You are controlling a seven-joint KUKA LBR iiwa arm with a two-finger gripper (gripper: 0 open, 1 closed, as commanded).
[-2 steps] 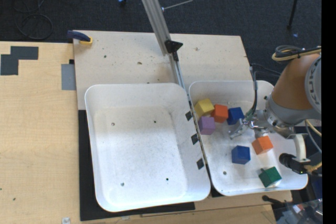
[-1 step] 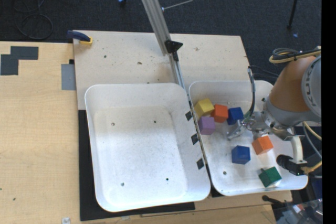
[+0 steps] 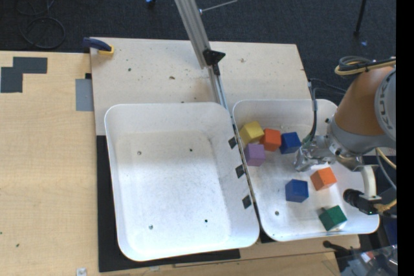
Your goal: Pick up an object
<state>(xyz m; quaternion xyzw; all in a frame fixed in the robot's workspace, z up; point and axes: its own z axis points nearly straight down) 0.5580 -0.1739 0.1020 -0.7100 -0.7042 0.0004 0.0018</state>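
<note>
Altogether seven small cubes lie in the right-hand shallow white plastic bin (image 3: 284,233): one yellow cube (image 3: 251,132), one purple cube (image 3: 255,153), two orange cubes, two blue cubes and one green cube (image 3: 332,217). The left-hand white bin (image 3: 129,139) sits beside it, the two touching along a shared edge that carries three small black clips. Both bins rest on the pale speckled surface (image 3: 162,68).

The yellow, purple, first orange cube (image 3: 272,138) and first blue cube (image 3: 290,141) form a tight cluster near the dividing edge, each touching or just beside its neighbour. The second orange cube (image 3: 323,178) lies apart from them, tilted so its corners point along the bin's sides. The second blue cube (image 3: 297,191) sits near it, toward the bin's front, and the green cube lies close to the front right corner, also turned at an angle. Being cubes, none has a long axis.

The grey metal claw (image 3: 305,157) hangs low over the right bin, between the first blue cube and the second orange cube, just beside both. Whether it is spread or pinching anything cannot be told. The orange-banded arm (image 3: 362,106) overhangs the bin's right rim.

A slanted aluminium rail (image 3: 191,13) rises from the surface behind the bins, and a small blue-and-yellow clamp (image 3: 98,46) sits at the surface's far left corner.
</note>
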